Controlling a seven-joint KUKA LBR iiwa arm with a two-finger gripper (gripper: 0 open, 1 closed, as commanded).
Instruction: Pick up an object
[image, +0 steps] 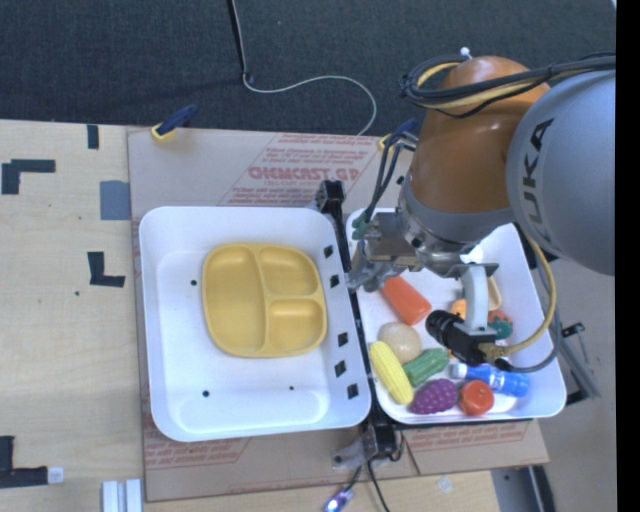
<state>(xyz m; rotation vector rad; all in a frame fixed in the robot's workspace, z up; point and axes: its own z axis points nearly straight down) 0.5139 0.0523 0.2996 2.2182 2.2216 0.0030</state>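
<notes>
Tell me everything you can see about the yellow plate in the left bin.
The yellow plate looks like smooth plastic, squarish with rounded corners, divided into three compartments: one large on the left, two smaller on the right. It lies flat, right side up, near the middle of the left bin, resting on its floor. Nothing sits in it or touches it otherwise.

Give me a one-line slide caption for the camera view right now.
KUKA arm reaches over the right bin of toy food, above an orange carrot; the yellow divided plate sits in the left bin.
</notes>
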